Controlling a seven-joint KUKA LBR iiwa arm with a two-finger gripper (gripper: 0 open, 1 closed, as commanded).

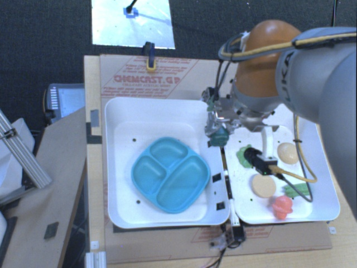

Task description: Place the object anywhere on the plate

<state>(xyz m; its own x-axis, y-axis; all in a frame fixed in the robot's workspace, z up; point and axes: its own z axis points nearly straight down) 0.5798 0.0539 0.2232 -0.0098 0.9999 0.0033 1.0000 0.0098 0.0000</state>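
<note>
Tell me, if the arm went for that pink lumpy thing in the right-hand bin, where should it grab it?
Probably straight down from above, closing across the middle of the pink object. It is a small rounded lump lying low on the bin floor, so no handle or edge offers itself. A green piece lies close behind it, so the fingers would best close left to right, away from that.

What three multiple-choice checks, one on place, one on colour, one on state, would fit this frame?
1. Where does the plate lie?
A. in the left bin
B. in the right bin
C. on the cardboard behind the bins

2. What colour is the plate?
A. white
B. blue
C. orange

3. Where is the hand now?
A. resting on the plate
B. over the divide between the bins
C. beyond the bench

Answers: 1 A, the plate sits on the floor of the left bin. 2 B, it is light blue with three compartments. 3 B, the hand hangs near the rims where the bins meet, right of the plate.
</note>
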